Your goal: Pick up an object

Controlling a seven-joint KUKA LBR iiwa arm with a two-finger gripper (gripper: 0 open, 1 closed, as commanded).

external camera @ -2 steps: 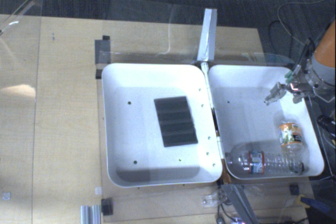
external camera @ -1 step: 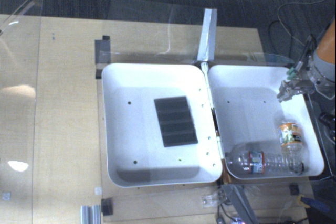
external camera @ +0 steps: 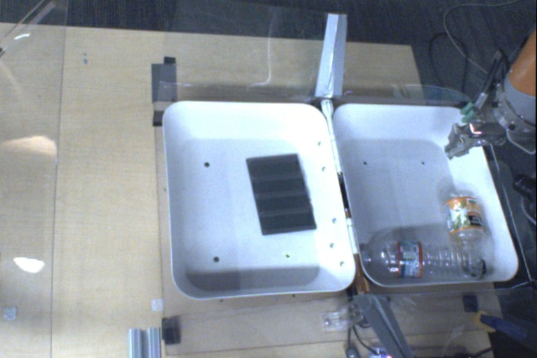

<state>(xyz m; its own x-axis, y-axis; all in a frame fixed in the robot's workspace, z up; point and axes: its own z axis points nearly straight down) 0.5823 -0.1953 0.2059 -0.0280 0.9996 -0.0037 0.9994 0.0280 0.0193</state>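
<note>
The arm entered at the frame's right edge, most of it cut off. The gripper (external camera: 464,138) sat over the far right rim of the right bin (external camera: 394,172); its opening could not be determined, and nothing was visibly held. A clear plastic bottle (external camera: 424,260) lay on its side along the near wall, its outline faint. A small orange-labelled container (external camera: 464,216) stood just beyond it. The left bin (external camera: 193,180) contained a dark ribbed rectangular pad (external camera: 281,194).
</note>
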